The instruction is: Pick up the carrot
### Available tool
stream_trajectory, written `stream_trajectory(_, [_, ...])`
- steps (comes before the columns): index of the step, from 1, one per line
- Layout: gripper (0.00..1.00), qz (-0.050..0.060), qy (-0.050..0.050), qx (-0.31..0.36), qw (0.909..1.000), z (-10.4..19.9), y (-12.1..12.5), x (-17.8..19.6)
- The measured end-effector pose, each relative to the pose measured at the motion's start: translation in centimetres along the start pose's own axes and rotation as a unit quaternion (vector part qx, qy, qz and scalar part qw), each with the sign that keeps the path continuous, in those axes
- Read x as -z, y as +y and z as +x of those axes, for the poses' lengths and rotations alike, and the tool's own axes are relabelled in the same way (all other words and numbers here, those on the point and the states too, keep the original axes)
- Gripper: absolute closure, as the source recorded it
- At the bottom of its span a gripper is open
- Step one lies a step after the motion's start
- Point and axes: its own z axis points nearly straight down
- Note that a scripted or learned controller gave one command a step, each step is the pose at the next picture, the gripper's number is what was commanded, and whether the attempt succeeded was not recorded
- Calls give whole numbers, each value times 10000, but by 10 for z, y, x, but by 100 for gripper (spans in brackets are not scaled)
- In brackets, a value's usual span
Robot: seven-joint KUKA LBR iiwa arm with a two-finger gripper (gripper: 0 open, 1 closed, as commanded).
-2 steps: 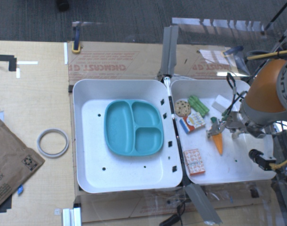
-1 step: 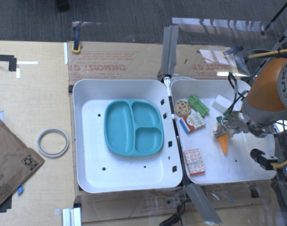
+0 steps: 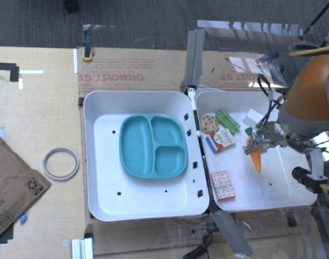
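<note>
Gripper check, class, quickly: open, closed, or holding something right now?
Gripper: closed on the top end of the orange tapered carrot, which hangs point-down over the right white bin.

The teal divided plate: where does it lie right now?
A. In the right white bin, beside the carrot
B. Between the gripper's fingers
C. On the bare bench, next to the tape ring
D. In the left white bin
D: the teal divided plate lies flat on the floor of the left white bin, across the divider from the carrot.
</note>
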Motion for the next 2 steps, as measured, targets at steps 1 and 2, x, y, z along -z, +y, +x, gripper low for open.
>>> stream_trajectory(1, [100, 14, 1, -182, 9998, -2, 15, -61])
stream_trajectory(2, [100, 4, -7, 558, 9984, 65, -5, 52])
